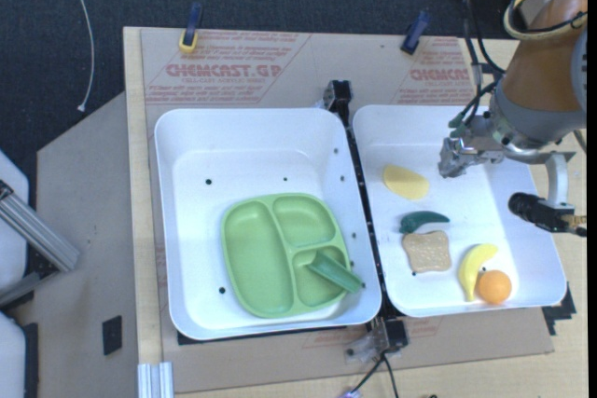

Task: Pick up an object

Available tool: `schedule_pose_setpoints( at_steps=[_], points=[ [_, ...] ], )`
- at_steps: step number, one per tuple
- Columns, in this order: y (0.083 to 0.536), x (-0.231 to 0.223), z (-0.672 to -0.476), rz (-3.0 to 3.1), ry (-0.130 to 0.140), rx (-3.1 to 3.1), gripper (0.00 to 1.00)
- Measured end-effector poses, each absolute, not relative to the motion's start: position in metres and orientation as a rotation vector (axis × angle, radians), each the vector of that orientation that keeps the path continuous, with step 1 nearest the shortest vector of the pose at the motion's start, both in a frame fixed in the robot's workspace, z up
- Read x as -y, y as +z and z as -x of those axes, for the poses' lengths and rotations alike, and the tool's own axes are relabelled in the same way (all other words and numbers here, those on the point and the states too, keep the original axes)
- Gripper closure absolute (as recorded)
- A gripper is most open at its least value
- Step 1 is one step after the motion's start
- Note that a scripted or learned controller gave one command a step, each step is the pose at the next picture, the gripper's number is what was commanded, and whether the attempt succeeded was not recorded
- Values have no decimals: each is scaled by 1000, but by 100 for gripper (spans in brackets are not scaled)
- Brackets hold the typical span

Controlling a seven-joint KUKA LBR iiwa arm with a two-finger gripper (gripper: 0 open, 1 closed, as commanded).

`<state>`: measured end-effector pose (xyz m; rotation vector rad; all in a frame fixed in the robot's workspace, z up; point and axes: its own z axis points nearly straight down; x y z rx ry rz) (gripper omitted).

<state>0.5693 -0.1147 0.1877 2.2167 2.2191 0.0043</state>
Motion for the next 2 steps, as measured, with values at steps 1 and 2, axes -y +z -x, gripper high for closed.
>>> schedule_pose_setpoints(
  at_steps=[1, 2],
  points=[
    [241, 115, -571, -2216, 5, -2218, 100],
    [230, 62, -564, -2219, -1, -2229, 100]
  ],
)
